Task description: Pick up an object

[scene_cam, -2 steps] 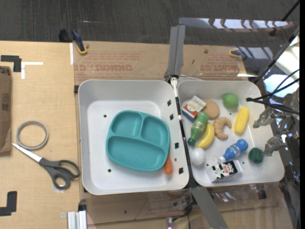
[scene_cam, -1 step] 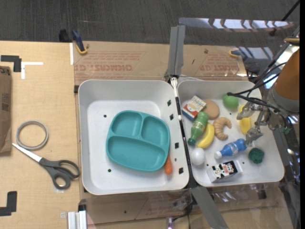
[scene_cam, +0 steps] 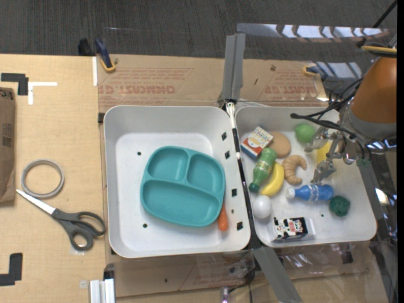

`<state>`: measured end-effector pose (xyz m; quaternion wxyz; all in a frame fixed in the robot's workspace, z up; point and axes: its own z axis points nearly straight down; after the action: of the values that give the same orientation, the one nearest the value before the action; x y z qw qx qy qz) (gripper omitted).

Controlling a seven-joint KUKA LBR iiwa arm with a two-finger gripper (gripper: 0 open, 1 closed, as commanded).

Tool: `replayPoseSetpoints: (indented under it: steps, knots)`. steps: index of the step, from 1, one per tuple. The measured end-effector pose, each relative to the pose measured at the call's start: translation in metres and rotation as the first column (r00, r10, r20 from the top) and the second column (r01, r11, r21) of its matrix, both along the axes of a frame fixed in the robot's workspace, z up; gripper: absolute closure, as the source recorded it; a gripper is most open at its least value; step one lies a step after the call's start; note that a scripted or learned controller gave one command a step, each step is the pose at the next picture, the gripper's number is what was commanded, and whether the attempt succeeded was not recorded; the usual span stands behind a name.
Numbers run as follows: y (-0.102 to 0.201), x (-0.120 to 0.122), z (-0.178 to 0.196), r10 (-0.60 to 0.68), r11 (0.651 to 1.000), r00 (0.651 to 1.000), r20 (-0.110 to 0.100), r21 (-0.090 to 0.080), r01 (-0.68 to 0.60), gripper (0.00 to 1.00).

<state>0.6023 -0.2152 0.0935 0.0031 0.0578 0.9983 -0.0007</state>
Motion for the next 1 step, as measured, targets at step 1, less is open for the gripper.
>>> replayPoseSetpoints:
  steps: [1]
  knots:
    - [0.0387, 0.0293, -0.0001, -0.126, 0.992, 0.992, 0.000, 0.001, 0.126, 0.00]
